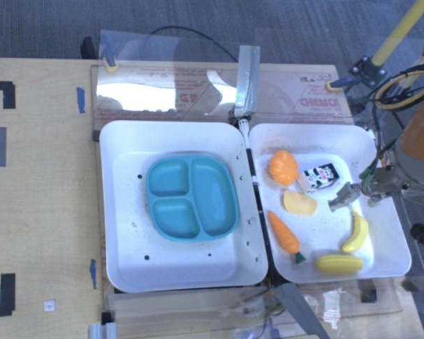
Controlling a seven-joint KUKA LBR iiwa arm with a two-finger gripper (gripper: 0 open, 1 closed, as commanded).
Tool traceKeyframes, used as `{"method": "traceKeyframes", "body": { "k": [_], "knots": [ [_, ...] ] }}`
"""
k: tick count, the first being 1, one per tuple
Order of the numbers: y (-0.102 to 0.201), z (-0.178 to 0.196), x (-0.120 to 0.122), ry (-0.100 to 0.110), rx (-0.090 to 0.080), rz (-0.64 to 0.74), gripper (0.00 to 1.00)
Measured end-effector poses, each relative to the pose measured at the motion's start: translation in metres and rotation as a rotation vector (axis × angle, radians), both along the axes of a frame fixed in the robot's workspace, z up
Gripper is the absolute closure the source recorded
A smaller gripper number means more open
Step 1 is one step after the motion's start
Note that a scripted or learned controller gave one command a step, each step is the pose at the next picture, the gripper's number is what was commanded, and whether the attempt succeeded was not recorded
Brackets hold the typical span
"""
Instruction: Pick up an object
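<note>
In the right bin (pixel 389 260), nearest the camera, lie a yellow lemon (pixel 339 263), a curved banana (pixel 356 233) and an orange carrot (pixel 284 233). Farther back sit a pale slice (pixel 299 203), a black-and-white cow toy (pixel 319 177) and an orange pumpkin (pixel 283 167). The end effector (pixel 343 198) hovers above the bin; its opening cannot be told.

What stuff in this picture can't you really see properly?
- Pincer, camera view: too small and blurred to tell how it stands.
- Black-and-white toy: too small to tell what it is.
- Arm: cut off by the right edge.
- Banana: its top end is hidden under the pincer.
</note>
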State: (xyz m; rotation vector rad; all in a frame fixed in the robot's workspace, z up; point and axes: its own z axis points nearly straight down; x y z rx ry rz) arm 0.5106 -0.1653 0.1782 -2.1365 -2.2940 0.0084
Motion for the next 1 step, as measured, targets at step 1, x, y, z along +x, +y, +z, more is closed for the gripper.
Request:
{"method": "traceKeyframes", "body": {
  "k": [1],
  "knots": [
    [-0.0437, -0.0822, -0.0002, -0.013, 0.003, 0.133, 0.0]
  ]
}}
